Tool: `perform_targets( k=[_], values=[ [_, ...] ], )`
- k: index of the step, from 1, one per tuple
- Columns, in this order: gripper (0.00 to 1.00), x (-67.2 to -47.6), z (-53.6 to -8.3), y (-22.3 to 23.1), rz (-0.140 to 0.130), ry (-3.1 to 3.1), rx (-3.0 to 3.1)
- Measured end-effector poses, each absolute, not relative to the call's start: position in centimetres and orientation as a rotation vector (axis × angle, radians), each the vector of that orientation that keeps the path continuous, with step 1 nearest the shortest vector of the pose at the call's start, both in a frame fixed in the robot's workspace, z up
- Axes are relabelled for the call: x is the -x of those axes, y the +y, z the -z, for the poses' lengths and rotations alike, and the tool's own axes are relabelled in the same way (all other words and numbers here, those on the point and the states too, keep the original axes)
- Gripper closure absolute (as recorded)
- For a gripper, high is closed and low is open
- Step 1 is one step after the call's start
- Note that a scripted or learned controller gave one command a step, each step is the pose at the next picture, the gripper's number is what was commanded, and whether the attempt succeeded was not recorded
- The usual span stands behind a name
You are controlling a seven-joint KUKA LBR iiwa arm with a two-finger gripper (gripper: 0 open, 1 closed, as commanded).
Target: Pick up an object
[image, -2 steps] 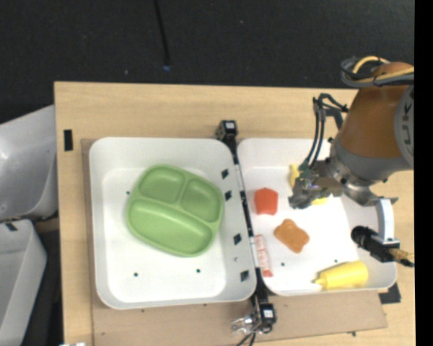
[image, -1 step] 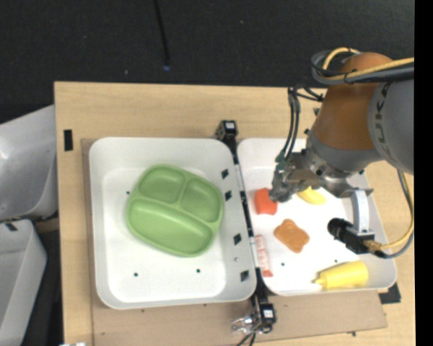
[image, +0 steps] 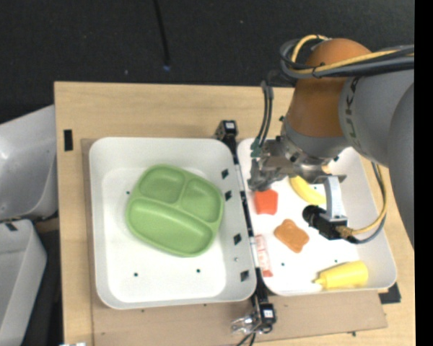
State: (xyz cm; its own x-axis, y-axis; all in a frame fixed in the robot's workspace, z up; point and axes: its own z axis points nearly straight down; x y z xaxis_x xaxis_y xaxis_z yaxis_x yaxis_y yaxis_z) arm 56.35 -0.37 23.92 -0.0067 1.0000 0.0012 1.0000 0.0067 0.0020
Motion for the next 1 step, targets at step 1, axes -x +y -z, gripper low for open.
perform_targets(
  k=[1],
  values=[
    [1.00, -58.33, -22.93, 4.51, -0.002, 2.228, -2.214]
  ],
)
